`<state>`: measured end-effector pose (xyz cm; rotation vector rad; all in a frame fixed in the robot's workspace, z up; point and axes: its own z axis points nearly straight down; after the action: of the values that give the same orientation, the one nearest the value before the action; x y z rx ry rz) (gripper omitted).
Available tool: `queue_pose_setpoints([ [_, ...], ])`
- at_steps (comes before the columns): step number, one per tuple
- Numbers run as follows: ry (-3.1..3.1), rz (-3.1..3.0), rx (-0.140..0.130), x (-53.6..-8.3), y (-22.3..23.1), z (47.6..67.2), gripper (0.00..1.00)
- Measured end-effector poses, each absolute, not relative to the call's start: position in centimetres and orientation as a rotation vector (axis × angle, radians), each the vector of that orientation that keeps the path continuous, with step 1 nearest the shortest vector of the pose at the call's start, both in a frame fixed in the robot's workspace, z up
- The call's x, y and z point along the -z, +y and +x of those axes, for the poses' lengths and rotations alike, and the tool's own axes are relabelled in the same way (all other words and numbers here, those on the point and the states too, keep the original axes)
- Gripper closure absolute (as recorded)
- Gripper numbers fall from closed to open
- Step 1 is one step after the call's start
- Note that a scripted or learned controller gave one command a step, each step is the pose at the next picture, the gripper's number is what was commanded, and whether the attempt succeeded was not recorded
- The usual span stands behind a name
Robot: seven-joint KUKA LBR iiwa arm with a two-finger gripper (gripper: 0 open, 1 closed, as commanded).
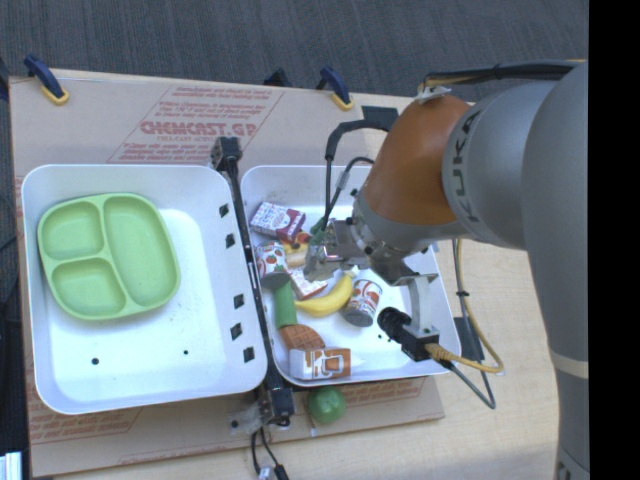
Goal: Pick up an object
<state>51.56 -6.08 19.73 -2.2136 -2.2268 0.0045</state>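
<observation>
While the gripper (322,260) sits low in the right bin (300,180), its tip is over the clutter near the bin's middle, just above the banana (328,299); finger state: cannot tell, wrist body covers them. Task items, all in right bin: banana, yellow, curved, lying flat, centre; small can (363,302), red/white label, on its side, touching the banana's right end; red/white packet (278,220) toward the bin's far-left part; second red/white item (272,261) below it, by the left wall; green oblong item (286,306) left of banana, near the wall; brown item (301,337) in front of it; orange/white carton (326,364) at the near edge, flat. Black cylindrical part (402,332) w/ yellow cable (478,366) hangs over the bin's near-right corner. Arm (500,158): grey, orange band (420,163) above wrist, enters from right, covers the bin's right side. Left bin (140,378): holds light-green divided tray (108,256), 3 compartments, in far-left part, lying flat. Green round item (325,405) outside bins, on cardboard just beyond right bin's near edge. Cardboard sheet (200,123) w/ red print under both bins; blue clamps (47,78) at its far edge.
</observation>
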Motion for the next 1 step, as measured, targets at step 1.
queue_pose_setpoints([
  [1,-2.227,-2.214,-0.004,-19.72,-6.06,51.57,0.00],
])
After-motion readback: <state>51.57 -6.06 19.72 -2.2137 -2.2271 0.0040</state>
